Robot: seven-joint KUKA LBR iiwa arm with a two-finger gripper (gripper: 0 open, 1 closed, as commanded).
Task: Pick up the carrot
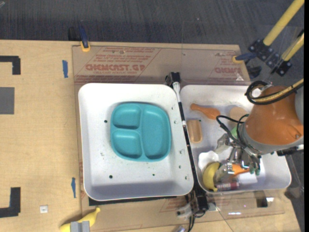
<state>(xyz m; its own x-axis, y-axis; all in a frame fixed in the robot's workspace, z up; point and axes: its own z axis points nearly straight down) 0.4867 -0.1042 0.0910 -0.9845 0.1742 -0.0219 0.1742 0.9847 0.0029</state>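
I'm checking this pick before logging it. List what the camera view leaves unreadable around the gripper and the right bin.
- Gripper: the orange band above hides most of it, so its fingers' state is unreadable.
- Carrot: a small orange piece shows at the gripper; held or just beneath, I cannot tell.
- Banana: partly covered by the gripper's hardware.
- Right bin: its far right is hidden under the arm.

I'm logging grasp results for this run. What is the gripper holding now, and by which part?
It cannot be told: the gripper sits low over a small orange item beside the banana, its grip hidden.
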